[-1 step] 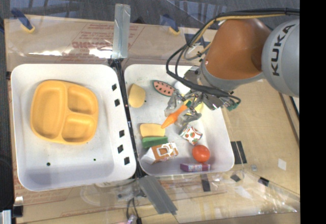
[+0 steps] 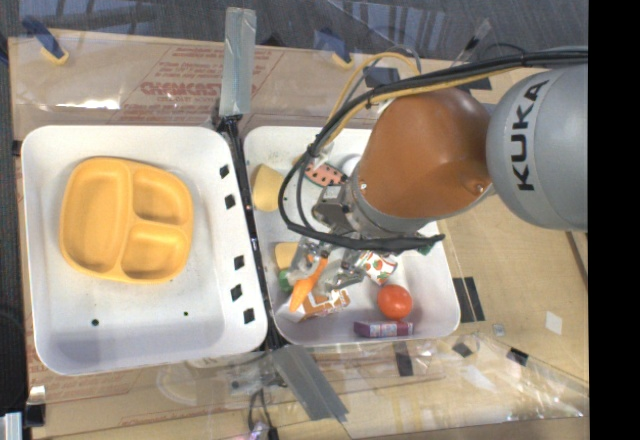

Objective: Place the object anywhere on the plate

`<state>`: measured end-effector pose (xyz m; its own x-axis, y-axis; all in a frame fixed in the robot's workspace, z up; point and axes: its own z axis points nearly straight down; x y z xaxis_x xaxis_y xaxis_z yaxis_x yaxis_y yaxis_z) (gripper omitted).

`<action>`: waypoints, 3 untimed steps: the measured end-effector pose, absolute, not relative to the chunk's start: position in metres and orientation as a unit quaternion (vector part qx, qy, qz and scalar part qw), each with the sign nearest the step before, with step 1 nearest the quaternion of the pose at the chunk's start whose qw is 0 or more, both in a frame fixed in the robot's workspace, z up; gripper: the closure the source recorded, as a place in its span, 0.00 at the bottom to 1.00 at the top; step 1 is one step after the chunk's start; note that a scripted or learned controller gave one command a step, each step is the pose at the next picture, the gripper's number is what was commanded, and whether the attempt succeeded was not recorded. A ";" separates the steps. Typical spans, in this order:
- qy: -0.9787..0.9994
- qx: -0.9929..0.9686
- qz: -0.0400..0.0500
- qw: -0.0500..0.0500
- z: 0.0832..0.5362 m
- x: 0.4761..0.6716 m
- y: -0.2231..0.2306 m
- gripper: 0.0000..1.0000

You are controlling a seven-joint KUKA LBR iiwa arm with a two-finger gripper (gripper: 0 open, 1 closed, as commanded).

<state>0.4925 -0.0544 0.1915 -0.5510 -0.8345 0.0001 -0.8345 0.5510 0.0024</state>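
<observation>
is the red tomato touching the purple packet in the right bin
Apart. The camera view shows a thin strip of white bin floor between the tomato and the purple packet just below it.

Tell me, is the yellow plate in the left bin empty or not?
Empty. All three compartments of the yellow plate show bare; the toy food lies in the right bin.

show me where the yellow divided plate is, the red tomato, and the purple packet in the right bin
yellow divided plate [image 2: 125, 218]: camera view, on its central ridge.
red tomato [image 2: 395, 302]: camera view, on its top.
purple packet [image 2: 383, 329]: camera view, on its middle.
</observation>
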 end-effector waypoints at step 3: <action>-0.567 0.824 -0.001 0.000 0.283 0.477 0.010 1.00</action>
<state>0.4773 0.0099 0.2830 0.3573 -0.9340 -0.0013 -0.9340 -0.3573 0.0008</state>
